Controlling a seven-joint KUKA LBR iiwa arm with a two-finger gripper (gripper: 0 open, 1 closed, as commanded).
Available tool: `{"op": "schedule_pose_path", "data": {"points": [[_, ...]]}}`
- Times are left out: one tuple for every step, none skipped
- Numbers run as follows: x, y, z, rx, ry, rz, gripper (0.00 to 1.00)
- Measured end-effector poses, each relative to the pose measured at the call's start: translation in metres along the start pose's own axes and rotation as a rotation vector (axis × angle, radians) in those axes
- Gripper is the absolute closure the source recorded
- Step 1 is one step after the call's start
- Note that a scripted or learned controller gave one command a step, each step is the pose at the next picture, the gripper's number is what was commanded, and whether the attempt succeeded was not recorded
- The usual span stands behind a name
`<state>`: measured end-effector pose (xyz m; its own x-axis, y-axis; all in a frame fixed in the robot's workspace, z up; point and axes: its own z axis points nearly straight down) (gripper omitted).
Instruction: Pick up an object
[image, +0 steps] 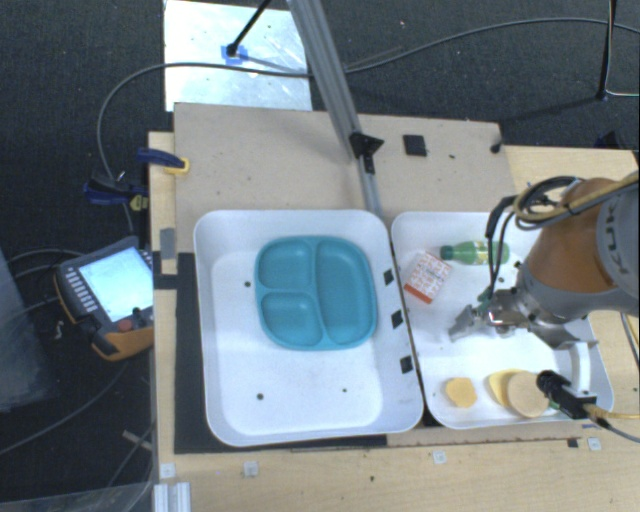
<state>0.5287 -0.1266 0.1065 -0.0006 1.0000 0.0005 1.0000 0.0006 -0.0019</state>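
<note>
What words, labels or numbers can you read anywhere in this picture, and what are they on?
None can be read.
Red and white packet in the right bin: printed pattern, too blurred to read.
Handheld pendant left of the bench: lit screen, too small to read.
Green bottle: no legible label.

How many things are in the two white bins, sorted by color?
Blue: 1, the divided plate in the left bin.
Green: 1, the bottle.
Red and white: 1, the small box.
Yellow: 2, the round piece and the larger piece.
Total: 5
</note>
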Motion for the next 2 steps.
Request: {"op": "schedule_pose_path", "data": {"points": [[0.0, 0.001, -0.013, -0.005, -0.001, -0.001, 1.0], [0.003, 0.002, -0.077, -0.01, -0.002, -0.004, 1.0]]}}
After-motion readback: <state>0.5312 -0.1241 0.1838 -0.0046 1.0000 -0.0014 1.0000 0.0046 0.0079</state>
